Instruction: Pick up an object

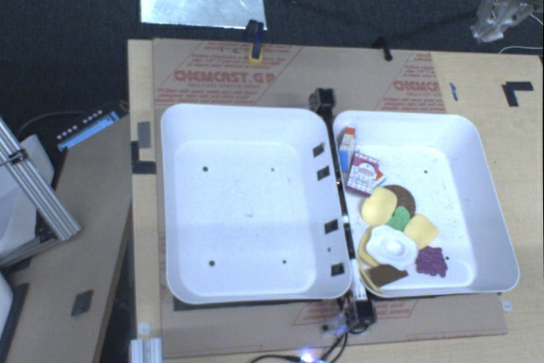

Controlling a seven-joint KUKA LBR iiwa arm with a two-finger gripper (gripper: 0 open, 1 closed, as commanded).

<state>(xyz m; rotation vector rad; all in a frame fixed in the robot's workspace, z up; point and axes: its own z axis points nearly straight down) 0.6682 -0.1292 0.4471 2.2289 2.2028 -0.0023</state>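
Camera view: gripper (pixel 501 13) parked top right, finger state unreadable, approach step pending; toy food pile (pixel 396 238) far below-left in right bin (pixel 476 149), needing descent.

two shallow white plastic bins sit side by side, the left bin (pixel 246 204) and the right bin (pixel 463 183). the small things all lie in the right bin, from its 10 o'clock corner down to 7 o'clock: one upright red, white and blue tube (pixel 346 148), one red and white patterned carton (pixel 365 174), one round yellow toy food piece (pixel 379 205), one brown disc (pixel 403 200), one green piece (pixel 399 218), one yellow block (pixel 421 230), one white fried-egg toy (pixel 392 247), one purple grape bunch (pixel 431 262) and one brown flat slice (pixel 387 274). that makes nine small items, one of each kind.
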